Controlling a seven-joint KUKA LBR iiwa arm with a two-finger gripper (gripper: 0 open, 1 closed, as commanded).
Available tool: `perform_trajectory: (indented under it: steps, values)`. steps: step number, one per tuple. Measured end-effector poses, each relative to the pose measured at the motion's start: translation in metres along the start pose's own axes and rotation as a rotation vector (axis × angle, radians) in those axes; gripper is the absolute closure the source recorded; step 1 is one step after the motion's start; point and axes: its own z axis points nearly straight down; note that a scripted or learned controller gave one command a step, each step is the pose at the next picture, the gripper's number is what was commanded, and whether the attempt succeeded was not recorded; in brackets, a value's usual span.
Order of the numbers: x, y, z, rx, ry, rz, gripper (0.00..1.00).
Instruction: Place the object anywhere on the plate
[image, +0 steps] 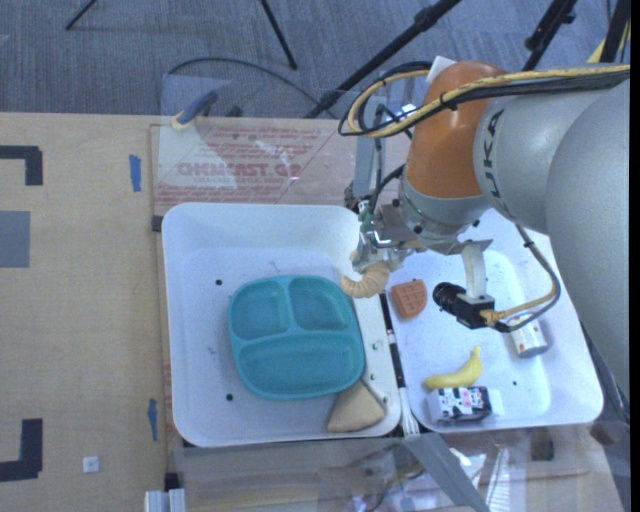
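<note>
A teal divided plate (295, 335) lies in the left bin (190, 300). My gripper (374, 256) hangs over the ridge between the two bins, just right of the plate's upper right corner. Its fingers are shut on a tan, curved pastry piece (363, 285) that dangles below them, above the bin edge and close to the plate's rim. The orange-banded wrist hides the upper part of the gripper.
A tan bread wedge (355, 410) lies in the left bin by the plate's lower right corner. The right bin (560, 400) holds an orange waffle piece (408, 297), a yellow banana (455, 370), a black-and-white box (460, 403) and a small white block (528, 341).
</note>
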Motion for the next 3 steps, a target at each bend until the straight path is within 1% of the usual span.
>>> perform_trajectory:
  steps: [1,2,3]
  values:
    - [0.000,0.000,0.000,0.000,0.000,0.000,0.00]
    - [0.001,0.001,-0.010,-0.003,-0.001,-0.002,1.00]
    - [0.024,-0.017,0.000,0.005,0.002,-0.167,1.00]
